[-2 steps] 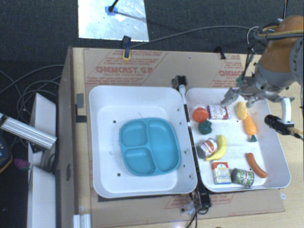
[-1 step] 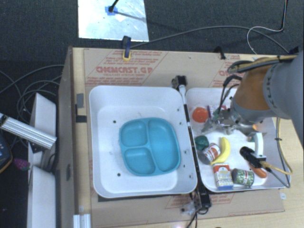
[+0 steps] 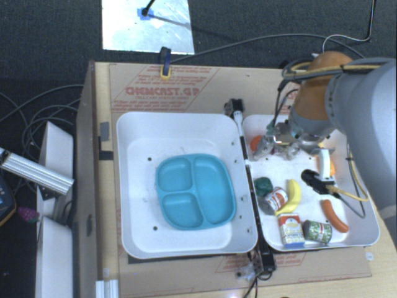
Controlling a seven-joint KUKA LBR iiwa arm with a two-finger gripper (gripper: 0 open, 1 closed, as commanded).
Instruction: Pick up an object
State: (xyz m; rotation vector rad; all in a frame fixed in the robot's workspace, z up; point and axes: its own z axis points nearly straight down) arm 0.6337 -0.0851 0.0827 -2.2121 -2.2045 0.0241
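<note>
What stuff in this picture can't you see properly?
- Gripper, camera view: blurred and under the arm's wrist, so open or shut is unclear.
- Orange thing in the right bin: partly behind the gripper.
- Small cans: labels too small to read.
- Arm: cut off at the right edge.

right bin crowded, blue tray open

Bench w/ cardboard-looking top, two white bins side by side
</note>
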